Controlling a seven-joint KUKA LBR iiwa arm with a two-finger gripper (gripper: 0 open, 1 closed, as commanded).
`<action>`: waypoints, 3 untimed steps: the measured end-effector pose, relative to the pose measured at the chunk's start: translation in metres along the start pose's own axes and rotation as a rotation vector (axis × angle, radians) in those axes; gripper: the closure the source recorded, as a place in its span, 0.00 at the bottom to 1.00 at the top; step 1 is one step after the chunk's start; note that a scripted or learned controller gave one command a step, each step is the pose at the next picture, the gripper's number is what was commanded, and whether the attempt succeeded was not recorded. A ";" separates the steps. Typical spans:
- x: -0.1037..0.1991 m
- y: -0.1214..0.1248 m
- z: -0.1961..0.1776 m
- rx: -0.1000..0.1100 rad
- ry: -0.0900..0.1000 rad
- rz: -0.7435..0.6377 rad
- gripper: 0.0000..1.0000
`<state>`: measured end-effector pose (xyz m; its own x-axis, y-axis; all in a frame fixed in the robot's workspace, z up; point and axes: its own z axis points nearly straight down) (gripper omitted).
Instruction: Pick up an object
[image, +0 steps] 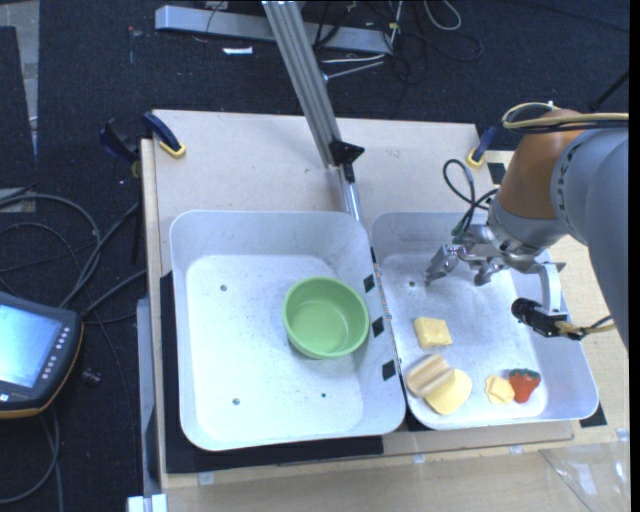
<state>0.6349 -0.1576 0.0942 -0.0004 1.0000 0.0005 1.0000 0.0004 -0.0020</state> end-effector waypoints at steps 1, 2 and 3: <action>0.000 0.001 -0.012 -0.003 -0.001 0.000 1.00; 0.010 0.005 -0.065 -0.007 -0.001 -0.001 1.00; 0.008 0.000 -0.126 -0.007 -0.001 0.000 1.00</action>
<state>0.6348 -0.1494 0.2203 -0.0004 1.0000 -0.0009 1.0000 0.0004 0.0053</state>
